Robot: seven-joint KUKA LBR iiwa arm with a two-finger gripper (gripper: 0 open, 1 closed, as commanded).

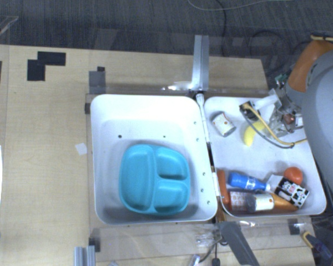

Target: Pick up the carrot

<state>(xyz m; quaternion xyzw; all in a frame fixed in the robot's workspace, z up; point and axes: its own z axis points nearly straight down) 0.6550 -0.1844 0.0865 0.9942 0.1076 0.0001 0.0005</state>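
The task looks barely begun. The carrot [282, 203] lies at the near edge of the right bin [299, 159], orange, partly under a black-and-white checked box [293, 192] and just behind a bottle [251, 201] with a white cap. Nothing has lifted it; it rests on the bin floor among the clutter.

The claw [283, 114] hangs over the far right part of the right bin, well apart from the carrot, with yellow cable looping below it. Whether it is wide or closed I cannot tell, and nothing can be seen caught in it. What is left, by my reading: travel toward the near edge of the bin, descend on the carrot, close, and lift. The box sitting over the carrot may hinder a clean grip.

The right bin also holds a blue tube [248, 182] beside the bottle, a round orange-red thing [293, 175] next to the box, a yellow banana-like piece [252, 133] toward the far side, and a small white can [223, 124] near the far left corner.

The left bin [105, 148] holds one thing: a blue divided plate [154, 178], lying flat toward its near side.
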